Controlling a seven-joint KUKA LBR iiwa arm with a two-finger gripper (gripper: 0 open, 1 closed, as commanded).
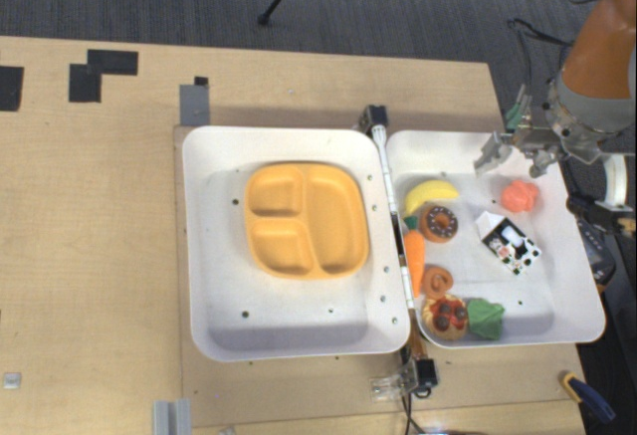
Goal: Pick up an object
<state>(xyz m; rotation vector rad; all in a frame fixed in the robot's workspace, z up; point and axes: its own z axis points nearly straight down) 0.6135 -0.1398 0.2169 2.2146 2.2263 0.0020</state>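
Green toy (487,317) and decorated cake (446,316) sitting at the right bin's (572,269) near edge; carrot (414,255), donut (438,222), banana (431,192), pink lump (519,195) lying beyond. Gripper (516,152) hovering above, jaws spread wide, holding nothing. Yellow tray (304,220) resting in left bin (219,254).

Orange-banded grey arm (597,65), metal claw (516,150)

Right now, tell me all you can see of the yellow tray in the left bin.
The yellow tray is a rounded-square plate, plastic by its look, with three compartments: two smaller ones on the camera's left and a larger one on the right. It lies flat, right way up, near the middle of the left bin, on the bin's floor.
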